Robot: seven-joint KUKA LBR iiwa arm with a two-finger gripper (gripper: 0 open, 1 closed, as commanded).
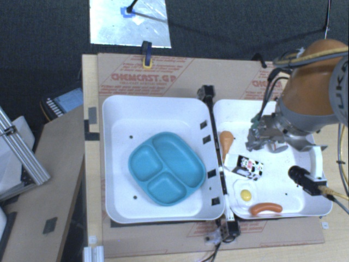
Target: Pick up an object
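**A:** What is lying in the bins?

**B:** In the left bin [117, 146] a blue plate [166, 168] with three compartments is sitting. In the right bin [283, 184] an orange carrot [226, 142] is lying by the left wall, thin end up. Below it a small card [249, 167] with black and white spots is lying tilted. A fried egg [245, 192] is sitting near the front, and a reddish sausage [265, 207] is resting just beside it.

**A:** And the gripper?

**B:** The gripper [260, 141] is hanging over the right bin, just right of the carrot and above the card. I cannot tell if it is wide or narrow, because the wrist is covering it. The frame edge is cutting off the arm [313, 86].

**A:** What is under the bins?

**B:** They are standing on brown cardboard [163, 75] with red print. Behind it, dark carpet [43, 26] is showing, with a shiny sheet [128, 15] lying on it.
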